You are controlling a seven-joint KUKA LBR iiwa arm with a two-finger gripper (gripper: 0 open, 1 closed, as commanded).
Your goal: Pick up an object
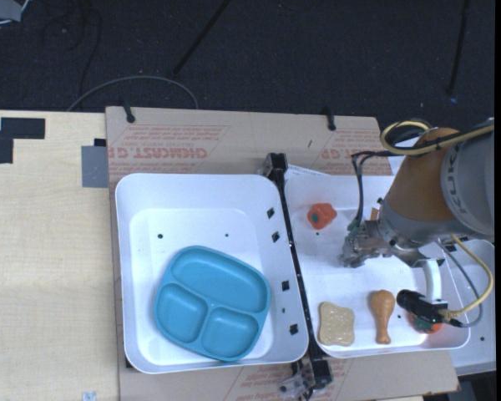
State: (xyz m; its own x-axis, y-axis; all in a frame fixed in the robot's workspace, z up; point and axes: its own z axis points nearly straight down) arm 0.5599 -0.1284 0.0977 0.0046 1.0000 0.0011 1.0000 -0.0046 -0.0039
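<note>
- Camera view, looking down at the table: two white bins sit side by side on a sheet of printed cardboard, which lies over the table's right part.
- The left bin holds one thing, a blue divided plate. It lies flat toward the bin's near edge and a bit skewed, with one big compartment and two smaller ones.
- The right bin is where all the pickable stuff is.
- A small orange-red toy with a green top sits near the far edge, on the side next to the divider between the bins. Could be a strawberry or a tomato, honestly can't tell.
- A toast slice lies flat along the near edge, close to the corner by the divider.
- A drumstick lies just beside the toast without touching it, thick end pointing to the far edge and thin end to the near edge.
- Another small orange-red thing is tucked in the near corner on the outer side. It's partly hidden, so no idea what it is.
- The arm reaches in over the right bin's outer edge, and the hand is down in the middle of that bin.
- The hand is close to the orange-red toy but apart from it, and well clear of the toast and drumstick.
- Whether the hand is spread or pressed together I can't tell from this angle, and I see nothing pinched in it.
</note>
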